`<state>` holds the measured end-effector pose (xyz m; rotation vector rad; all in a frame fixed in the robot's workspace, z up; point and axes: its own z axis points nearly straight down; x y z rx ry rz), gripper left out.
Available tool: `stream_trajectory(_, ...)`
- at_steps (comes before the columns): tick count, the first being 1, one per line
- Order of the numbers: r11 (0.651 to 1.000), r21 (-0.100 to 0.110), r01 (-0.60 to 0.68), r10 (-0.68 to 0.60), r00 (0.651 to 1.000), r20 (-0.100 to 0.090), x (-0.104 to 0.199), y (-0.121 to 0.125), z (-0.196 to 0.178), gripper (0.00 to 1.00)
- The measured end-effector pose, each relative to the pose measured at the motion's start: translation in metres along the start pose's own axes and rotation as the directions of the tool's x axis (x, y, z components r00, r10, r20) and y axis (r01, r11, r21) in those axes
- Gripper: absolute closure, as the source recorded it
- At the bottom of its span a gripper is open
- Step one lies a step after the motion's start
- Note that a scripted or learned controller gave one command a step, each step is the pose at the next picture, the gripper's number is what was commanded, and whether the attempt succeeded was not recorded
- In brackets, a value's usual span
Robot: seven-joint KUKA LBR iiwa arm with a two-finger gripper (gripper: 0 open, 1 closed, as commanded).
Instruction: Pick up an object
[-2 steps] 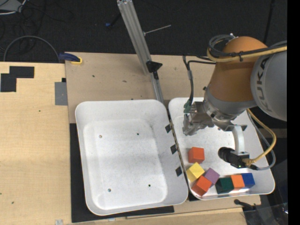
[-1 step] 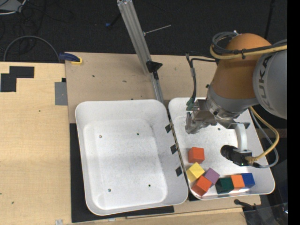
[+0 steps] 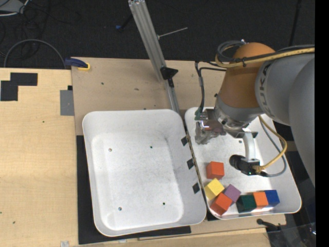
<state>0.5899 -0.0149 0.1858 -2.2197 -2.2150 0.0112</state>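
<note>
The blocks (image 3: 234, 192) sit bunched in the right bin's near corner, while the arm (image 3: 257, 91) hangs its claw (image 3: 204, 133) above the bin's far end, grip hidden.

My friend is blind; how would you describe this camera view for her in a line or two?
A grey and orange robot arm reaches from the right over the right white bin, its pincer hovering above the bin's far end. Coloured blocks cluster at the near end; the left white bin sits beside it.

Coloured blocks (image 3: 224, 189) clustered at the right bin's (image 3: 288, 189) near end
</note>
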Motion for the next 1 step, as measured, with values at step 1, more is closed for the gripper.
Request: stream_trajectory(1, 1.000, -0.006, 0.009, -0.009, 1.000, -0.004, 0.1036, -0.0097, -0.0160, 1.00)
